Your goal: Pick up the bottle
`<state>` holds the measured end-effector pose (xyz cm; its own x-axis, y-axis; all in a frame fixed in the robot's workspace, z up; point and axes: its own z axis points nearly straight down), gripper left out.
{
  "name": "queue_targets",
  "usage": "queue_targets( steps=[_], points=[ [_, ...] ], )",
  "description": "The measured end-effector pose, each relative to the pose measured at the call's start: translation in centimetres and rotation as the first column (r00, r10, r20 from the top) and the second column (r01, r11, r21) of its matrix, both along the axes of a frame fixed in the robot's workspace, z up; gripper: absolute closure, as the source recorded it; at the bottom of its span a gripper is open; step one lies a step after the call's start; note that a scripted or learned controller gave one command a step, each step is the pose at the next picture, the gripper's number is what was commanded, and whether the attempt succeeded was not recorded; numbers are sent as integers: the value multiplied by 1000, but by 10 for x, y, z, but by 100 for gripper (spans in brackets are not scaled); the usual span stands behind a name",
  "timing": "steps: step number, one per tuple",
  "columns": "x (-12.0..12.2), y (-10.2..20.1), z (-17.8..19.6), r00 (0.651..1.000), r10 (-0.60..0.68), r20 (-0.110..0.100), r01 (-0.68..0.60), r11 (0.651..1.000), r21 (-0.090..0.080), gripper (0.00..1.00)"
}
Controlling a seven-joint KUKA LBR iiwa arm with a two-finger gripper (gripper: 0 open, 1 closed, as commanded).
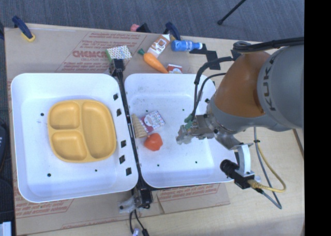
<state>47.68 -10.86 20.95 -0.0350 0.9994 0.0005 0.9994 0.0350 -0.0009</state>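
From the camera view, the gripper (pixel 184 132) hangs low over the right bin (pixel 170 175), near that bin's right wall, with the grey arm (pixel 258 95) and its orange band bulking over it from the right. Whether the jaws are spread or pressed together cannot be told; nothing is seen between them. Just left of the jaws lie a small red-and-white packet (pixel 154 120), a red tomato-like piece (pixel 153 142) and a tan cone-like piece (pixel 138 126), all apart from the gripper. The bottle (pixel 185 46), blue with a white cap, lies on its side on the cardboard beyond the bin, well above the jaws, beside a carrot (pixel 154 62) and a small carton (pixel 159 44). Far to the jaws' left, the left bin (pixel 26 126) holds a yellow divided plate (pixel 81 129).
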Motion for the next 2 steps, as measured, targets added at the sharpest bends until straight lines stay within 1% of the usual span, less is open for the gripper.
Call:
queue_targets(
  steps=[1,2],
  points=[
    [0,12,-17,938,347,-3,-347,938,2,100],
    [0,64,59,910,415,1,-415,910,0,100]
  ],
)
